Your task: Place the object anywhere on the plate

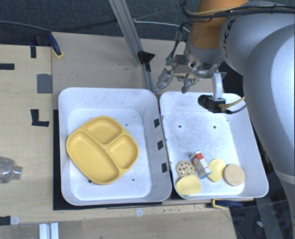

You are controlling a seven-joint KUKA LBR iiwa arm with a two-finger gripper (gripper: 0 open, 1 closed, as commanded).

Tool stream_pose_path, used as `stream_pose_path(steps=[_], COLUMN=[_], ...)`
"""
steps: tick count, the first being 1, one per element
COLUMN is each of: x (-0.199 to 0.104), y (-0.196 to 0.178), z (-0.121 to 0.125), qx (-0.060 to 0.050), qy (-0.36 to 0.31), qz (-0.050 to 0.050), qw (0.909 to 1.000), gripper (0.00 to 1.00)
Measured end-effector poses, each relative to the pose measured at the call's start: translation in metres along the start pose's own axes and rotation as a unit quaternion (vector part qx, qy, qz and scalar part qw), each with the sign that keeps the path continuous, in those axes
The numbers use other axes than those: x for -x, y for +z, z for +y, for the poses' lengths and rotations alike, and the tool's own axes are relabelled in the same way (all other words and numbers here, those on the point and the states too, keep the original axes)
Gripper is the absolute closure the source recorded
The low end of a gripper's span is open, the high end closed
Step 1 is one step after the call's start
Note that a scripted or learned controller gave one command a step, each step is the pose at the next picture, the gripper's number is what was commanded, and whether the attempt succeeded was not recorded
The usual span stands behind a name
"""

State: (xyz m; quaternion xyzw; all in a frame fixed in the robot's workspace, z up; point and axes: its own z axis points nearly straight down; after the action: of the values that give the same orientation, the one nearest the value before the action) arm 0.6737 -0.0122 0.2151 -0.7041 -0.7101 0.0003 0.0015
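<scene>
Gripper (173, 85) fingers spread open, nothing between them, above right bin's (247, 133) far rim. Cookie (185, 168) lies well apart at its 6 o'clock; yellow divided plate (102, 149) at 8 o'clock, left bin (70, 133)

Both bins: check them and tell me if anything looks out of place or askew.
Nothing looks spilled or broken. The yellow plate lies turned at a slant in the left bin. The small food items sit crowded into the near corner of the right bin, some touching. A clear bottle lies on its side on the bench, outside the bins.
</scene>
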Motion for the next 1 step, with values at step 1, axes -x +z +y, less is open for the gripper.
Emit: stream_pose_path(steps=[1], x=[0.0285], y=[0.0286], z=[0.0064], qx=[-0.001], qy=[0.005], qz=[-0.002], qw=[1.0], gripper=[0.0])
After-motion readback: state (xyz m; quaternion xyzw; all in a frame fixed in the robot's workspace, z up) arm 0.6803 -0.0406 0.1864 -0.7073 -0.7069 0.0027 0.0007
